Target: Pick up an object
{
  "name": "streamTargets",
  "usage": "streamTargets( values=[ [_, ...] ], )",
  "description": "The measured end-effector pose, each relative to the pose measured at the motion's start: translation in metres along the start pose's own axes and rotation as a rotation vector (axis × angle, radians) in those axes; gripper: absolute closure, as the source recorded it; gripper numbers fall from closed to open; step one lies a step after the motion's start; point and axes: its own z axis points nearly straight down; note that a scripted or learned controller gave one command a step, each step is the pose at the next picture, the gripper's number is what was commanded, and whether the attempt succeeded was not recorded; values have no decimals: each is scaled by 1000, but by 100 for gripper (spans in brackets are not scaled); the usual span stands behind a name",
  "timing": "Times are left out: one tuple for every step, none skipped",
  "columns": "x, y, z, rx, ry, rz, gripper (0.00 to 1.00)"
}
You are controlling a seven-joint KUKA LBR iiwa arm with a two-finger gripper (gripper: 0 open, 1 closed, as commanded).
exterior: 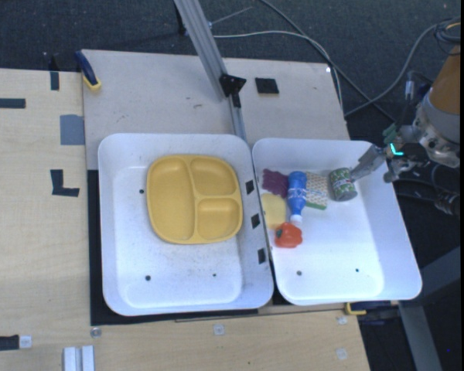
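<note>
We see the gripper [359,170] over the right bin [371,284], right beside a green patterned roll [342,184]; whether it grips it, we cannot tell. Left of the roll lie a blue bottle [296,192], a purple piece [274,181] and a red piece [288,236].

Blue bottle [296,192], red toy [288,236], patterned roll [342,184] clustered in right bin [371,277].

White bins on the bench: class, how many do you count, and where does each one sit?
2. The left bin holds a yellow divided plate. The right bin lies beside it, holding a cluster of small objects including a blue bottle. Neither bin is hidden.
</note>
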Motion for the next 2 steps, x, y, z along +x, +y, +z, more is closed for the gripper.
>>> streamTargets(
  values=[
    [0, 1, -1, -3, -1, 0, 0],
    [-3, -3, 62, 3, 0, 1, 0]
  ],
)
